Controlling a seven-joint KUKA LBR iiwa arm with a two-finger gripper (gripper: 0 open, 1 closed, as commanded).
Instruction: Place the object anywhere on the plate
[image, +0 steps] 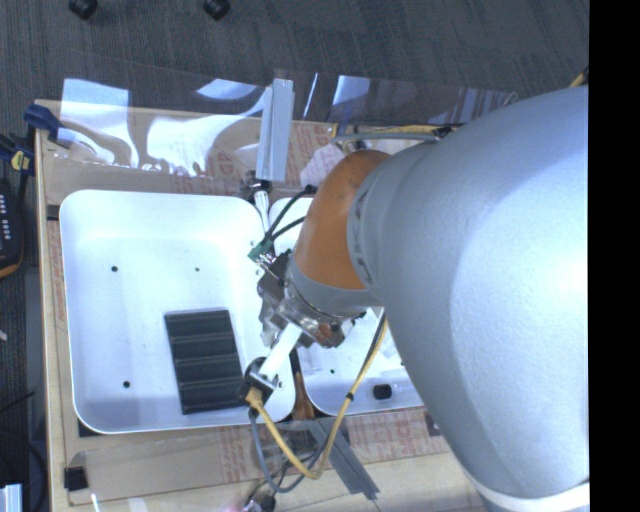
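Camera view shows you a dark ribbed plate (205, 358) lying in the left bin (100, 300), toward its near right corner. Your arm (470, 290) (grey, orange-banded) covers the right bin (345, 395). Whether the jaws are released or clenched, you cannot tell.

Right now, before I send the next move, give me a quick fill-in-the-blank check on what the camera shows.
1. The dark ribbed plate lies in the ____ bin of the two.
2. The bins are ____ in colour.
3. The band above the arm's wrist is ____.

Missing words: left; white; orange
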